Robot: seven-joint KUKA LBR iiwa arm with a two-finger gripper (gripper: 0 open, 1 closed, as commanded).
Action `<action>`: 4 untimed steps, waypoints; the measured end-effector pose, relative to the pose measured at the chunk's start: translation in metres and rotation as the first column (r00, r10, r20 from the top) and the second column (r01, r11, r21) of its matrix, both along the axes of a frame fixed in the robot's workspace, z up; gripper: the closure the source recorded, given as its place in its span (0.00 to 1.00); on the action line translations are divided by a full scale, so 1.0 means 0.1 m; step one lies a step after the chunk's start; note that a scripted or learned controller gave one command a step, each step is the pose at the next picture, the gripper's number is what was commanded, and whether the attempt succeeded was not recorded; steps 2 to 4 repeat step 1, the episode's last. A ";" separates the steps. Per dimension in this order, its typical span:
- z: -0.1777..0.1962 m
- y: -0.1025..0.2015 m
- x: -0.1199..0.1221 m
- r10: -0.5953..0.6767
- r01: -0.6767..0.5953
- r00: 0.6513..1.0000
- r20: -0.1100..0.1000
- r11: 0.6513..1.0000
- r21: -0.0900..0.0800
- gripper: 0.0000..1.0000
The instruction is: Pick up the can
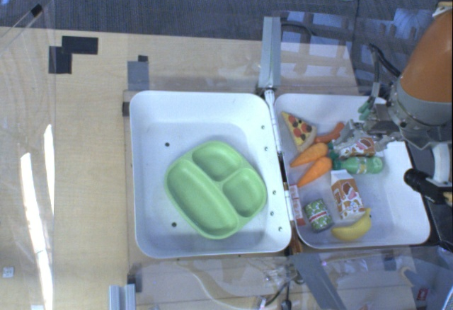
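Over the right bin (417, 231), near its far edge, the gripper (364, 133) hangs among the toy food, above a green object (364, 164) and close to the two carrots (311, 163). Whether it is spread or pressed together cannot be told from this slant. Nothing shows between its tips, so the pick looks not yet made; the whole lift is left, by my reading.

The can (318, 215) lies at the near side of the same bin, well apart from the gripper, between a small flat red packet (296, 205) by the dividing wall and the juice carton (346, 197), with the banana (352, 228) just beside it. It is small, with a green label and a red patch, and seems tipped on its side, though that is hard to judge. A pizza slice (299, 130) sits at the far corner. The green divided plate (216, 189) fills the middle of the left bin (145, 160) on the counter (85, 181).
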State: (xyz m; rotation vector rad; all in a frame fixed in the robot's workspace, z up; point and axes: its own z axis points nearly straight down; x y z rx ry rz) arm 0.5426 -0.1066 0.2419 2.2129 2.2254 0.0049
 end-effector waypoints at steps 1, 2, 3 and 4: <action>-0.68 -0.58 0.04 -0.019 0.019 1.000 -0.001 1.000 -0.001 0.00; -0.68 -0.58 0.04 -0.019 0.019 1.000 -0.001 1.000 -0.001 0.00; -0.68 -0.58 0.04 -0.019 0.019 1.000 -0.001 1.000 -0.001 0.00; -0.68 -0.58 0.04 -0.019 0.019 1.000 -0.001 1.000 -0.001 0.00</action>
